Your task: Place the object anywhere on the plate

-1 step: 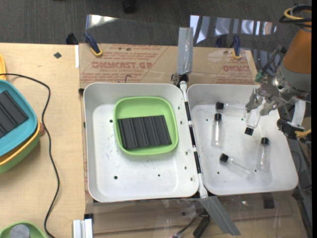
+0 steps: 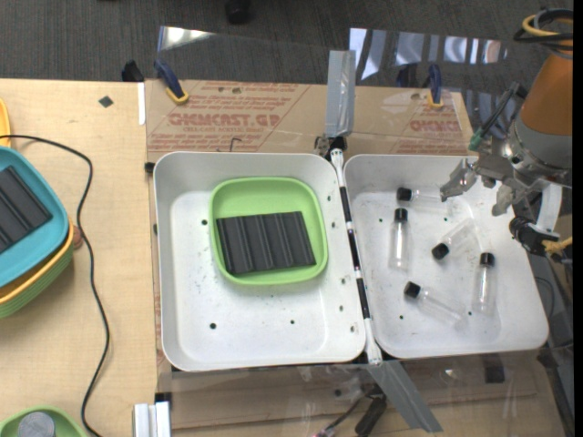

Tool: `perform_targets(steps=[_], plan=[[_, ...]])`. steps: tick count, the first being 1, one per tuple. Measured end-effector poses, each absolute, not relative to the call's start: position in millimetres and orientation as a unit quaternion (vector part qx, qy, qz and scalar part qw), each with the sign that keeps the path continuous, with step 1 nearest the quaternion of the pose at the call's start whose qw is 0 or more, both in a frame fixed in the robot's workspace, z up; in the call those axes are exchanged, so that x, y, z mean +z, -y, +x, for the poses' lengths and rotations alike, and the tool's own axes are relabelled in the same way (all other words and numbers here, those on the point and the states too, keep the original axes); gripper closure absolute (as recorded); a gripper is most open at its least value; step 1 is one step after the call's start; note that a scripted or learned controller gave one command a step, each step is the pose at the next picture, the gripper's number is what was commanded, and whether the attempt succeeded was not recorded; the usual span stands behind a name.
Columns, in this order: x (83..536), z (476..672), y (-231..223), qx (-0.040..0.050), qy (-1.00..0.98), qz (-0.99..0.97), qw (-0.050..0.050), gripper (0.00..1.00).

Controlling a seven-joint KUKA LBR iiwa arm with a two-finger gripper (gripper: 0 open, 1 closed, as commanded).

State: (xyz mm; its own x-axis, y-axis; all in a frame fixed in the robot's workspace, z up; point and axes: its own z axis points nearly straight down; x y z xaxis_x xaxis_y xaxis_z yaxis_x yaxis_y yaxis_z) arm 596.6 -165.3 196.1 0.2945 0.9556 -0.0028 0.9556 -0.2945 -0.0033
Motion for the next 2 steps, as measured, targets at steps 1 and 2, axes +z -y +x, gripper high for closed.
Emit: perform_targets(steps=[1,2], plan=[[262.4,577.4,182.7,0.0019,0.459,-0.889,0.000,0.00],[297.9,558.1,206.3,0.0023,0.387,-0.922,0.000,0.00]])
